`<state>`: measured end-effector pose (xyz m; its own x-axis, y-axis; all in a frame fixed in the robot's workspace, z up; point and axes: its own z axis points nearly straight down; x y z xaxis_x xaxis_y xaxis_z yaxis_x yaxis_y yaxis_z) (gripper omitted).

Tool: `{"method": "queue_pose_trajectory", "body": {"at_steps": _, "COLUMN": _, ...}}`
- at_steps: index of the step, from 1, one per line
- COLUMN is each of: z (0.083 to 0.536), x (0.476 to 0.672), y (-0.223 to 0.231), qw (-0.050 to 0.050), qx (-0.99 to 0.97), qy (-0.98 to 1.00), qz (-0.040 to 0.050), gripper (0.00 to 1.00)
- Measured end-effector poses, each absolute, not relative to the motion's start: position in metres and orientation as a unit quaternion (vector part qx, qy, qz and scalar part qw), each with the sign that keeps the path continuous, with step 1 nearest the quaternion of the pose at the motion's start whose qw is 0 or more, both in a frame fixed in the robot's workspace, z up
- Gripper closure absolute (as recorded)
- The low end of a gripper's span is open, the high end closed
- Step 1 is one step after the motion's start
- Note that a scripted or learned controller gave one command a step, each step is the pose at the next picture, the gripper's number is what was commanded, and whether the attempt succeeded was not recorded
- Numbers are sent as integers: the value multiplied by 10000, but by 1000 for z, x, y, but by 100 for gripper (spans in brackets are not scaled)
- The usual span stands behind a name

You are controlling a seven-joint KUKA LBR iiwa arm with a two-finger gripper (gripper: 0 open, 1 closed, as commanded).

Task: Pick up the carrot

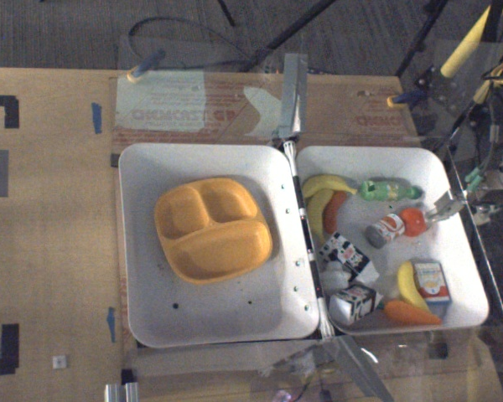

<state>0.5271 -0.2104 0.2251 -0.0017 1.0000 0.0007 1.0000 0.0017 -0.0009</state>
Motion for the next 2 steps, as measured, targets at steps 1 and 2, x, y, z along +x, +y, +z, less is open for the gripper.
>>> {"method": "queue_pose_trajectory", "body": {"at_steps": 1, "z": 142, "x": 620, "y": -177, "qw": 10, "qx": -6948, "qy": -7192, "qz": 7, "gripper": 0}}
{"method": "queue_pose_trajectory", "body": {"at_steps": 2, "z": 86, "x": 636, "y": -98, "qw": -11, "qx": -7366, "qy": -6764, "qz": -11, "gripper": 0}}
